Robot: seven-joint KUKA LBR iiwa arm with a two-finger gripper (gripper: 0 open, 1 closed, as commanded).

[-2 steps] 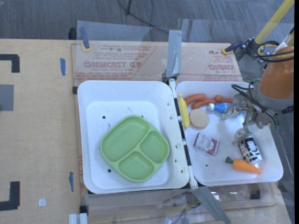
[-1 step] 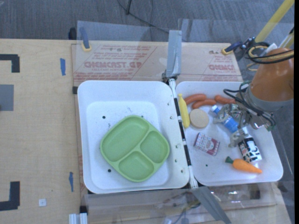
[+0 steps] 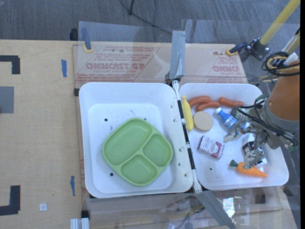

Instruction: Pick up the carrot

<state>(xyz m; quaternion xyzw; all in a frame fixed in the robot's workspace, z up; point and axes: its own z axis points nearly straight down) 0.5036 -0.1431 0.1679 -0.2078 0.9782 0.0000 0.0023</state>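
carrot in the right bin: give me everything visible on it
The carrot looks like a small plastic toy: an orange tapered body with a green stub at its blunt end. It lies flat on the floor of the right bin, near the front right corner, green end toward the view's left and tip toward the right. The gripper hangs directly over its middle, close to or touching its top; contact cannot be confirmed. Nothing else appears to touch it, and the red-and-white carton lies apart to its left.
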